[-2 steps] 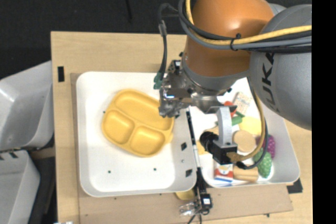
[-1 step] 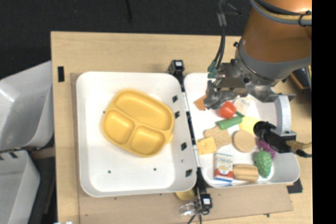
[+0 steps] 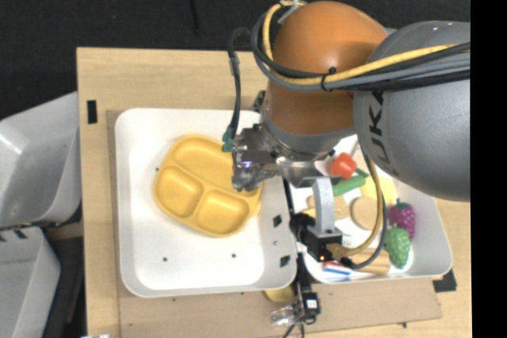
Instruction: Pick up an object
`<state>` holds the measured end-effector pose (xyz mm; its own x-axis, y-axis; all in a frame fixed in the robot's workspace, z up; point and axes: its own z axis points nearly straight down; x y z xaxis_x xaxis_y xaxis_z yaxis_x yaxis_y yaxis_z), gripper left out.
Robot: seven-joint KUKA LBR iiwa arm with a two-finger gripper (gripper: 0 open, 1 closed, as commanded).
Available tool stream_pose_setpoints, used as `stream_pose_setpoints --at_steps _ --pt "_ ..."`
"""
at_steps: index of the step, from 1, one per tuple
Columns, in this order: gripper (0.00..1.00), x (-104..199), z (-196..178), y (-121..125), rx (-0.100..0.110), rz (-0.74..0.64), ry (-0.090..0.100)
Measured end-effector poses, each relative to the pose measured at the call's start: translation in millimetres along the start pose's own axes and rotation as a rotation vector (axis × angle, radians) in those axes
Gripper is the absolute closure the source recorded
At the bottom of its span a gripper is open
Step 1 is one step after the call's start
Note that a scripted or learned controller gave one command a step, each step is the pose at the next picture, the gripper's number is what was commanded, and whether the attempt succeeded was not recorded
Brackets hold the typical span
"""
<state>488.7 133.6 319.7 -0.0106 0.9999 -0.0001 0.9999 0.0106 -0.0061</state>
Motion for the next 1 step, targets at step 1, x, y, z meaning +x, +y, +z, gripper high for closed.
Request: stream_pose_setpoints --at_steps 1 --pt "1.00 44.2 -100.0 1.7 -0.017 0.003 0.004"
